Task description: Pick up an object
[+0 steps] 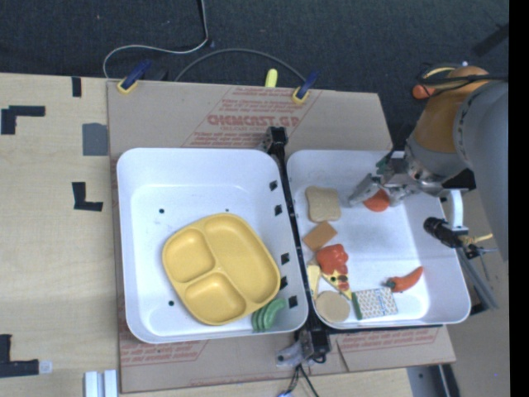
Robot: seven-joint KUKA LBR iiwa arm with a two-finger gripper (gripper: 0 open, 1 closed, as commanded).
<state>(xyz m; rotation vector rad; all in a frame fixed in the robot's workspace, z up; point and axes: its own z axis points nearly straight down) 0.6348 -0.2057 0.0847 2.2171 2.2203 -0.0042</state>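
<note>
Right now the jaws (372, 193) hang low over the upper part of the right bin (430, 308), reaching in from the arm (463, 131) on the right. A small red-orange object (378, 203) sits directly under the fingertips, touching or nearly touching them; whether it is actually gripped cannot be told, and the spread of the jaws cannot be told either, since the fingers blur together at this angle.

Just to the left of the jaws lies a tan bread slice (323, 203). Below and left of them, a brown wedge (320, 236) rests beside a red toy pepper (332, 259), with a yellow piece (315, 276) and a round tan disc (333, 307) further down. Well below the jaws, near the bin's lower wall, sit a checked green-edged packet (376, 303) and an orange carrot-like piece (407, 280).

Far to the left of the jaws, across the divider, the left bin (136, 172) holds a yellow sectioned plate (220, 267), and a green ribbed item (269, 314) lies against its lower right corner. Both bins stand on a cardboard sheet (240, 118) on the tabletop (50, 246).
</note>
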